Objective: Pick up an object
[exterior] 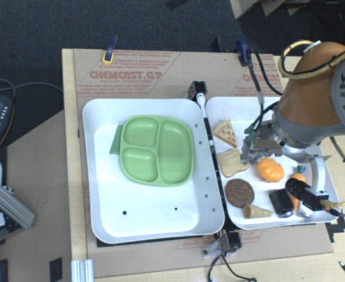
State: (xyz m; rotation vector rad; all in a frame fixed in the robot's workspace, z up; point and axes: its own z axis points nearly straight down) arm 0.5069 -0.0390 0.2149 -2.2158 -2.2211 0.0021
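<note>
The right bin holds toy food: a pizza slice, a pale slice of bread, a round brown patty, an orange, a tan cone and a small black block. My gripper hangs low over this bin, between the bread and the orange, its tip close to the bread's right edge. Nothing shows between its fingers. The arm's grey and orange body covers the bin's far right part.
The left bin holds a green divided plate near its middle. A raised wall separates the two bins. A small orange piece lies by the right bin's right side.
</note>
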